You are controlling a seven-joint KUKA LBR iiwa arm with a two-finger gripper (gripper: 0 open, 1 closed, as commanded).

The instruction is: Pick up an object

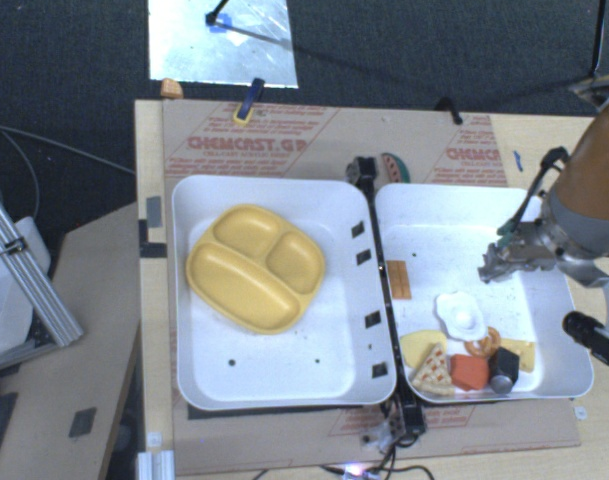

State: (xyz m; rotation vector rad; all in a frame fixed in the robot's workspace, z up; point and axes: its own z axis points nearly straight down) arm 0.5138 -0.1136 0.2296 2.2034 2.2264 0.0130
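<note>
- Two shallow white bins sit side by side on the bench: the left bin [199, 368] and the right bin [454, 213].
- A yellow plastic plate with three compartments [255, 266] lies in the left bin, toward its left edge and far side.
- A small orange-brown flat strip [399, 279] lies in the right bin, close to its left edge.
- A cluster of toy food crowds the right bin's near edge: a white fried egg with a yellow yolk [460, 314], a pizza slice [434, 371], a red block [470, 371], a small brown pretzel [482, 344], a dark grey cylinder [503, 369] and pale yellow cheese slices [525, 354].
- The grey gripper [502, 263] hangs over the right bin's middle, toward its right edge, just beyond the egg. Nothing shows between its fingers; whether they are apart or together I cannot tell.
</note>
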